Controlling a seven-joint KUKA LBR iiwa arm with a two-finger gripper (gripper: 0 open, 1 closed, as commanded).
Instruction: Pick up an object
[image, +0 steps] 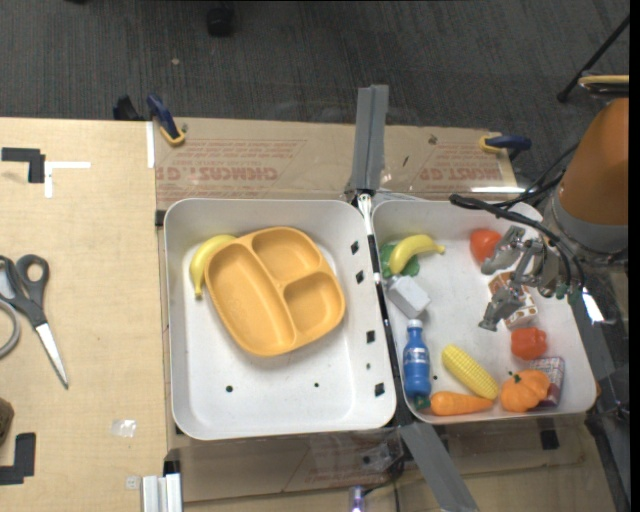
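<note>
My gripper (490, 294) hangs low over the right bin (448, 222), at its right middle, and stands open with bare bin floor between its fingers. A red tomato (484, 243) lies just beyond it. A small white and red item (521, 318) lies right beside the near finger, and a second red fruit (528, 343) sits just nearer than that. Further left in this bin are a corn cob (468, 371), a carrot (460, 404), a blue bottle (416, 362), a grey block (408, 296) and a banana (412, 250) lying on a green item.
An orange fruit (524, 391) sits in the right bin's near right corner on a clear wrapper. The left bin (270, 400) holds a yellow divided plate (276, 290) and a banana (205, 260). Scissors (35, 310) lie on the bench at the left.
</note>
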